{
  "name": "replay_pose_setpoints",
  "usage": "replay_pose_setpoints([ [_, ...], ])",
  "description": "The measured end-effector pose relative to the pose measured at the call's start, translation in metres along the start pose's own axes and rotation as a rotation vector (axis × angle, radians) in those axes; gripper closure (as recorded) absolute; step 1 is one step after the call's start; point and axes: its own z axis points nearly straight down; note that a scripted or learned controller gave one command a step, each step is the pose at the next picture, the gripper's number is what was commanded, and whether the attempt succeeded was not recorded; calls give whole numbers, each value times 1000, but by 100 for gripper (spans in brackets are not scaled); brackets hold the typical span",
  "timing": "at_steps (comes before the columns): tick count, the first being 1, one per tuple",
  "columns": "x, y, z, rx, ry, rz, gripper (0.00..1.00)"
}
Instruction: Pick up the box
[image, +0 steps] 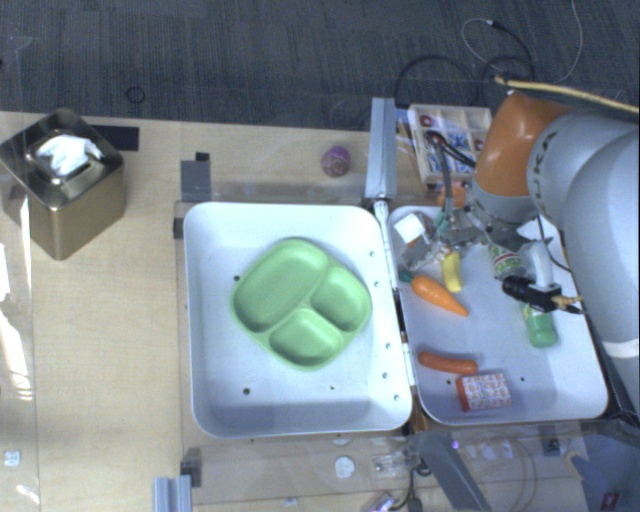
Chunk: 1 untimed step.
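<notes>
The little red box (484, 391) sits at the front of the right bin (575, 395), just beside a sausage (447, 363). Pincer (450, 232) hovers at the bin's back corner, can't tell its grip. Pale wood desk (100, 350), dark carpet (250, 60) behind.

At the frame's right, the grey arm (590, 190) with its orange band reaches down into the right bin (570, 390), its gripper (452, 232) low at the bin's upper left, near a carrot (440, 294) and a yellow piece (452, 271). A red box (484, 391) lies at the bin's lower edge, beside a sausage (447, 363). The left bin (215, 400) holds a green divided plate (301, 301).
</notes>
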Motion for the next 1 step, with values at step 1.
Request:
replay_pose_setpoints([
  [1, -1, -2, -10, 7, -1, -2, 100],
])
